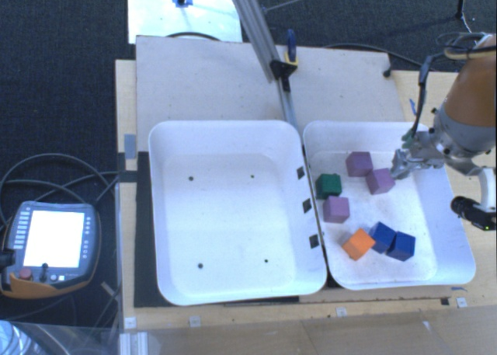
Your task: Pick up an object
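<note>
the surface (pixel 342 81) carries two shallow white bins side by side, the left bin (pixel 167 144) and the right bin (pixel 458 268), their inner rims touching along the middle. the grey arm (pixel 470 109) with its orange band enters from the right and reaches over the right bin's far right part. the gripper (pixel 404 161) sits low above the bin floor, just beside the rightmost purple cube (pixel 380 181), at that cube's upper right corner; whether it touches the cube cannot be told. whether the gripper is apart or together cannot be told at this angle, and no cube is seen clamped in it. six cubes lie in the right bin. a second purple cube (pixel 359 163) rests near the far wall, just left of and close to the rightmost one. a green cube (pixel 329 185) lies near the bin's left wall, with a third purple cube (pixel 336 209) just below it toward the camera. nearer the front, an orange cube (pixel 359 244) lies tilted, just beside a blue cube (pixel 382 235), and another blue cube (pixel 401 245) touches that one on its right. a slanted metal pole (pixel 252 15) crosses the back of the surface, held by a clamp (pixel 284 64) near the bins' far edge. a teach pendant (pixel 50 248) with a lit white screen lies on the dark floor to the left, cables looping around it.
</note>
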Controlling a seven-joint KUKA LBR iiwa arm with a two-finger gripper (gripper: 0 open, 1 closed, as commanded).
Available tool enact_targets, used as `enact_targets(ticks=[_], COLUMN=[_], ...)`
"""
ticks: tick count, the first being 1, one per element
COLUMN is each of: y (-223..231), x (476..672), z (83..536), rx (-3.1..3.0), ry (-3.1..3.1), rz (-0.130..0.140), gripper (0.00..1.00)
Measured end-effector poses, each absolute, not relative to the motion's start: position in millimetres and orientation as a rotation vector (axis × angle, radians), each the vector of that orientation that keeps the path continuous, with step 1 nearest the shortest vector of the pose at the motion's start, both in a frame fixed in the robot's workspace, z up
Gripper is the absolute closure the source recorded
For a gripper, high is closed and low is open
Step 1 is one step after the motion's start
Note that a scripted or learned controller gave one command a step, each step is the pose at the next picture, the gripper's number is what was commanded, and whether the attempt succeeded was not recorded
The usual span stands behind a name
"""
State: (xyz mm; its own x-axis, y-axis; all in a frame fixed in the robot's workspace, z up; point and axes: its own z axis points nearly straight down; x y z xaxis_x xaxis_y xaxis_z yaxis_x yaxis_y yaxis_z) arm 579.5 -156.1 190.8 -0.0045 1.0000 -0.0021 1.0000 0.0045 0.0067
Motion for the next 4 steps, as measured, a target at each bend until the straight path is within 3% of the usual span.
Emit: enact_targets(ticks=[1, 4], y=[-156.3, -5.3], x=[580.8, 612.1], z=[222.9, 219.2], rx=[2.213, 2.209], ry=[2.224, 2.232], rz=[0.004, 0.005], gripper=[1.0, 1.0])
